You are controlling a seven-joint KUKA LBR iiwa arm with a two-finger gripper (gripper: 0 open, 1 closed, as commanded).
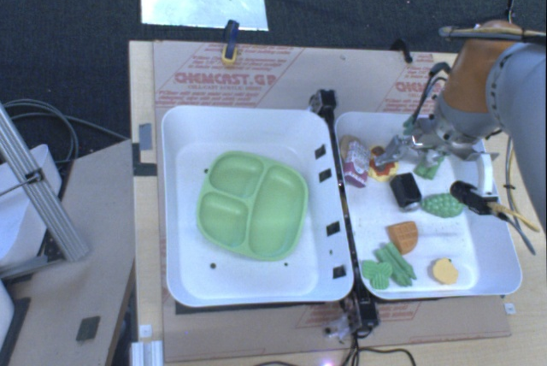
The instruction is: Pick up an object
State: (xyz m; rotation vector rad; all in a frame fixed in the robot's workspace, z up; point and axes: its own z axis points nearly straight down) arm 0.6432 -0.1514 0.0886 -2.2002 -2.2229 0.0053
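Red-and-white toy [355, 164] at right bin's [500, 274] upper left, touching small red piece [382, 172]. Tool [395, 152] just above red piece; opening cannot tell. Best centred on one item before closing.

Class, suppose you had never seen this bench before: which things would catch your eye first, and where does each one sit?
The pale green plastic plate with three compartments stands out most, lying in the middle of the left white bin. Next comes the grey arm with its orange band, reaching from the right over the far end of the right white bin. That bin holds a scatter of small toy foods, such as the orange wedge and the green bean pods near its front.
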